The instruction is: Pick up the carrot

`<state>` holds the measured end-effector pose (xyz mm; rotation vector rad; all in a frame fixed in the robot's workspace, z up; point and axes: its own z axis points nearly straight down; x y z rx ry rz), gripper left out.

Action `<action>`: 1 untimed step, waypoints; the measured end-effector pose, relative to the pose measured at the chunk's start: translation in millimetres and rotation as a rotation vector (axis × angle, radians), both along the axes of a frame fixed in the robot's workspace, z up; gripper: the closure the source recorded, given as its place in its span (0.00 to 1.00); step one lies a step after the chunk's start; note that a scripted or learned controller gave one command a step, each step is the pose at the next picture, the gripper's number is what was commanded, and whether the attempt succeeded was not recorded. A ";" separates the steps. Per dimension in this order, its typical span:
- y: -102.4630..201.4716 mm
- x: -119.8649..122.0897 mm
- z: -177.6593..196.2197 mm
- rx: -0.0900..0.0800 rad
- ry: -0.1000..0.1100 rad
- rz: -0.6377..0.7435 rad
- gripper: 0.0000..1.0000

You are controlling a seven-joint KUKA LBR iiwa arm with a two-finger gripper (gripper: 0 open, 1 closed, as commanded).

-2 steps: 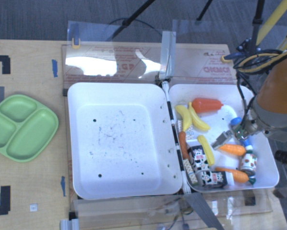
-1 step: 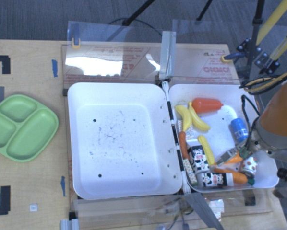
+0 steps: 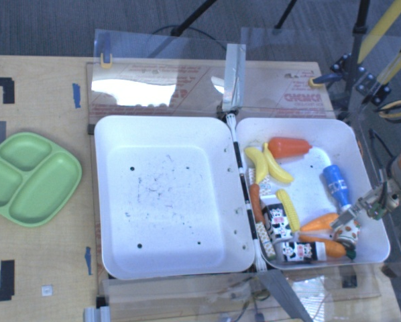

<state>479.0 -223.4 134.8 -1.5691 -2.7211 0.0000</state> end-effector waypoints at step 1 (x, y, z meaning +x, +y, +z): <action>59.9 47.2 -47.5 -0.001 -0.004 0.136 0.00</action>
